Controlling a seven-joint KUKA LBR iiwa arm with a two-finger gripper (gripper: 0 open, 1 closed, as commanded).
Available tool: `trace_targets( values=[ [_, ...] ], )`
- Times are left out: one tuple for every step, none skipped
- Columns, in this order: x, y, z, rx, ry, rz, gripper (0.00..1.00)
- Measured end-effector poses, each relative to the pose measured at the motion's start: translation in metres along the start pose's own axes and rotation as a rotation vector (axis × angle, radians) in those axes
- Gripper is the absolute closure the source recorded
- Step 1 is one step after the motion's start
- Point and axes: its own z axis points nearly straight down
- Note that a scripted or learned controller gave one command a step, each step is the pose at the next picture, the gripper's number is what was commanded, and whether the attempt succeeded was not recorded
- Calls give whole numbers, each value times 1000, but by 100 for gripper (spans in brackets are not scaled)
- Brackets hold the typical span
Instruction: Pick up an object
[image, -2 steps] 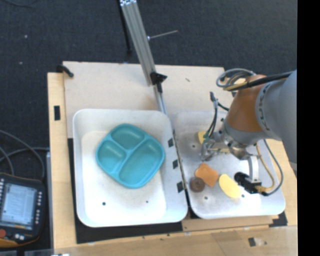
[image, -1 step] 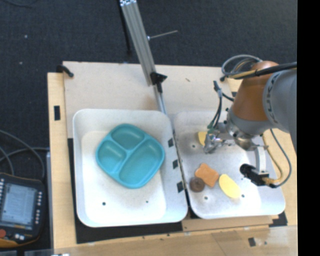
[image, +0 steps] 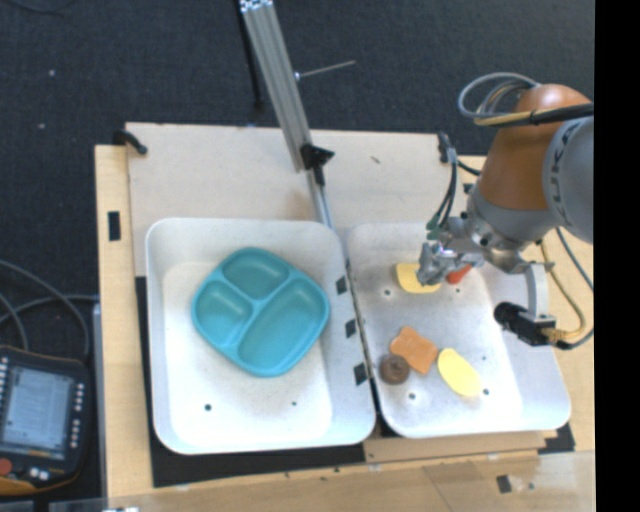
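1. The bench (image: 200, 180) bears two shallow white bins side by side. The left bin (image: 170, 400) holds a teal divided plate (image: 262, 310), lying flat near the bin's middle.
2. The right bin (image: 520, 390) holds the small objects. The arm (image: 525, 160) reaches over its far part from the right.
3. The gripper (image: 433, 268) is low over the far side of the right bin, directly at a yellow piece (image: 412, 280). This piece lies flat on the bin floor, and the gripper covers part of it.
4. A second yellow oval piece (image: 459, 372) lies in the near part of the same bin, well apart from the gripper.
5. An orange-brown piece (image: 414, 350) lies just beside it, and a small dark brown round piece (image: 395, 370) touches the orange-brown piece, or nearly so.
6. I cannot tell how the pincer stands, wide or narrow; the wrist hides this.
7. In my judgement, the step in hand is the descent or the grasp on the far yellow piece. The next move calls for a firm closing on this flat piece, then a straight lift. The piece is thin, so it could slip out.
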Motion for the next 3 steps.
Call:
trace_targets(
  values=[
    [-1, 2, -54, -1, 0, 0, 100],
    [46, -3, -50, 5, 1, -2, 100],
    [91, -18, -55, 6, 2, -3, 100]
  ],
)
